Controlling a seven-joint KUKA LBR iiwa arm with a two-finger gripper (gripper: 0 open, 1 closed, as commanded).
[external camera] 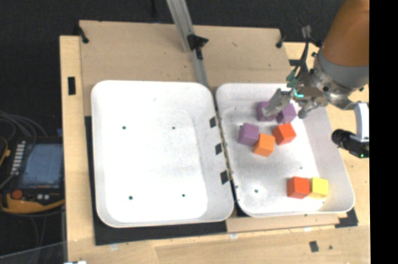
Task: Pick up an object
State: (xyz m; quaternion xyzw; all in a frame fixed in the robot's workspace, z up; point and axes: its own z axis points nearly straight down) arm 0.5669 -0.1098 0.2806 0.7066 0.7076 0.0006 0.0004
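2 purple blocks [277, 111] partly behind gripper [290, 101].

- The arm [351, 26] comes in at the right edge of the frame, upper right, its broad orange band at the top and the grey wrist section just below it.
- From the wrist it slants down and to the left, toward the middle right of the frame.
- The hand [287, 106] sits low at the end of the wrist, a grey finger [274, 101] angled down-left.
- Too small and cluttered at the tip to read the finger spacing.
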